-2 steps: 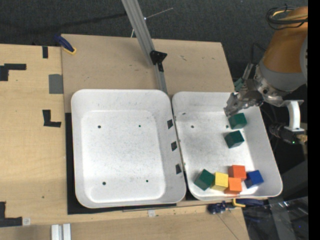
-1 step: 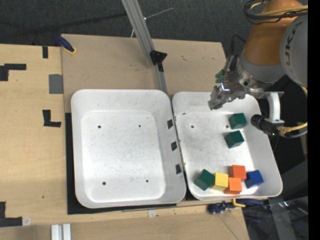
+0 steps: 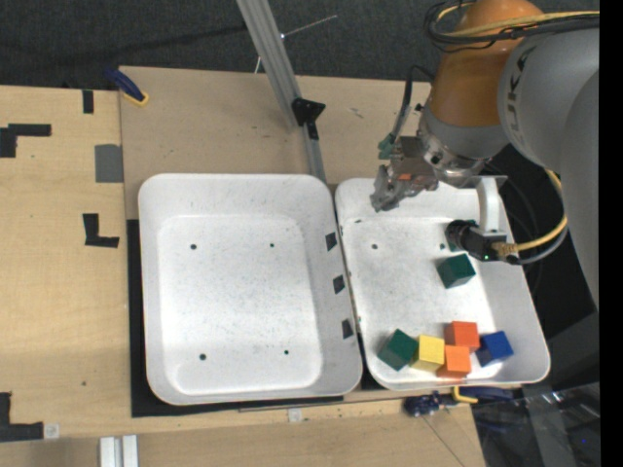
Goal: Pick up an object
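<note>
Over the right bin's (image 3: 506, 290) far end our gripper (image 3: 387, 195) hangs with nothing in it; whether it's released or clenched we can't tell. Blocks (image 3: 443, 346) cluster at the near edge, one green block (image 3: 455, 270) apart, so we're probably lining up

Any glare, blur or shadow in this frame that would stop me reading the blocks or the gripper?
Camera view: even light, the left bin bright but not blown out; the blocks are sharp with clear colours; the gripper is small, slightly soft and dark, casting little shadow on the right bin.
</note>
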Tool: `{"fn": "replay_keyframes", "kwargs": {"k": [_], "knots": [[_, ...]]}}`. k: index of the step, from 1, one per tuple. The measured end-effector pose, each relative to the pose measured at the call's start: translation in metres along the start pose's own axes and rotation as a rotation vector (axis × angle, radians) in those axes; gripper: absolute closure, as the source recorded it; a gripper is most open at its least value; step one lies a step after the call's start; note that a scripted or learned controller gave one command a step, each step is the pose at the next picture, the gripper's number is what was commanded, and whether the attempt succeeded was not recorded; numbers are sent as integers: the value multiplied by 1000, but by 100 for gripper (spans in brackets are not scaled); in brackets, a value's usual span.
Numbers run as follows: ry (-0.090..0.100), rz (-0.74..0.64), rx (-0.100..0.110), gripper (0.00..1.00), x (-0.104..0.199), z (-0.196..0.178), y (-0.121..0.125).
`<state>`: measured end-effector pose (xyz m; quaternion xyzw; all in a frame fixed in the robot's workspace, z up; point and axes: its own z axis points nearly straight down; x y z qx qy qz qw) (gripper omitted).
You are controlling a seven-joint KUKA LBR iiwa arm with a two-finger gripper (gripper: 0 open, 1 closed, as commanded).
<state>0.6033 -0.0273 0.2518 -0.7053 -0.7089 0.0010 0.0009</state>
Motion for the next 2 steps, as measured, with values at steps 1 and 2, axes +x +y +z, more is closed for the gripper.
{"fn": "replay_keyframes", "kwargs": {"k": [1, 2], "knots": [[0, 0, -1, 100, 45, 14, 20], [1, -1, -3, 100, 94, 7, 32]]}}
